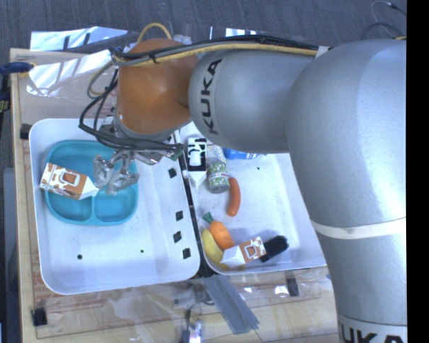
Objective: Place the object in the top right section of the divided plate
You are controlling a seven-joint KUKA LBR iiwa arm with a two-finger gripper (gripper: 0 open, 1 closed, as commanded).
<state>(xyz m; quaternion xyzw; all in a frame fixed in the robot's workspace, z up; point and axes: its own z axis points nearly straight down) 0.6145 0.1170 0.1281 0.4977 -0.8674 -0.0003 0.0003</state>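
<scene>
A: Grey carpet lies beyond the bench (pixel 21 291), which bears two shallow white bins. What is the gripper (pixel 116 171) doing?

B: It hangs over the blue divided plate (pixel 61 207) in the left bin (pixel 114 263), above the plate's upper right section. Its metal fingers point down at the plate; whether they are apart or together I cannot tell, for they blur into one tangle.

A: And the object for the plate?

B: A small carton (pixel 64 181), white with an orange face, lies on the plate's left section, touching the rim on the side toward the left bin's left edge. It is just beside the gripper, not between the fingers as far as I can see.

A: What else is in the bins?

B: The right bin (pixel 272 191) holds a bottle (pixel 217 176) near its upper left corner, a sausage (pixel 233 196) beside that, and near the lower edge a carrot (pixel 219 234), a banana (pixel 211 247), another small carton (pixel 252 250) and a black brush (pixel 275 246), crowded together.

A: Any open room?

B: The lower half of the left bin is bare white floor, marked with dark spots near the wall shared with the right bin.

A: What is hidden?

B: The arm's grey bulk (pixel 329 134) covers the right bin's right side and upper edge, and the orange band (pixel 150 84) covers the left bin's upper right corner.
</scene>
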